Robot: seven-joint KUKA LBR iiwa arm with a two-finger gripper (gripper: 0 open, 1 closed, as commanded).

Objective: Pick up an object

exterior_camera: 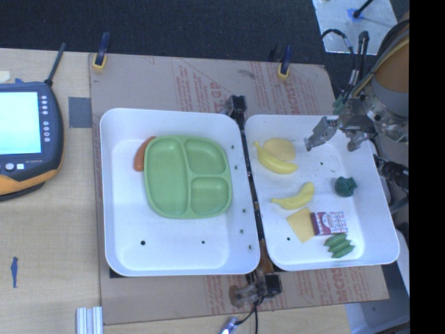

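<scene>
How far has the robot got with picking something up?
Nothing looks picked up yet. The gripper hangs with its jaws apart over the right bin, and nothing sits between them. The bananas, the dark green piece and the cheese wedge all lie in the bin. Choosing, grabbing and lifting remain.

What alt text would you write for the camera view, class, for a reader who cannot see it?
A grey robot gripper hovers open over the right white bin, which holds two bananas, cheese, a dark green item and other toy food. The left bin holds a green divided plate.
</scene>
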